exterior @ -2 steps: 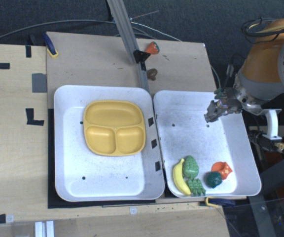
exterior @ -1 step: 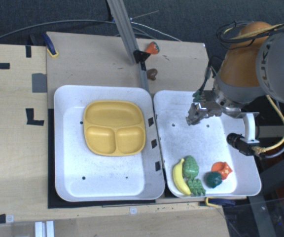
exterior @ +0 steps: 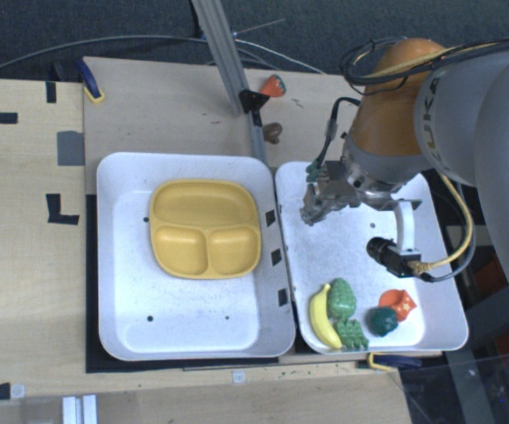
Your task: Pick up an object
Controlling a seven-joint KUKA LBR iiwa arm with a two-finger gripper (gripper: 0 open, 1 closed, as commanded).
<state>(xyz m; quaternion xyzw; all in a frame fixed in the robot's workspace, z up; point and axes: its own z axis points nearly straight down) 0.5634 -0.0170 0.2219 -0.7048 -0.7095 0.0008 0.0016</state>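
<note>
While I watched from the fixed camera, the bench [exterior: 175,113] lay under two white bins set side by side, their inner edges touching. The arm [exterior: 414,104] reached in from the right, its orange band over the far part of the right bin [exterior: 360,263]. The left bin [exterior: 131,299] held a yellow tray [exterior: 206,228] with three compartments, sitting in its far half, nothing in them that I could make out.

The gripper [exterior: 315,208] hung over the far left part of the right bin, pointing down at bare white floor; I saw nothing between its fingers, and I could not tell whether they were parted or closed.

The toys sat together in the near part of the right bin, well apart from the gripper. A banana [exterior: 322,318] lay along the near left rim, with a green vegetable [exterior: 342,299] against its right side. A darker green piece [exterior: 353,334] lay just nearer. Further right were a dark green ball [exterior: 382,322] and, touching it, a small orange piece [exterior: 398,302].
</note>
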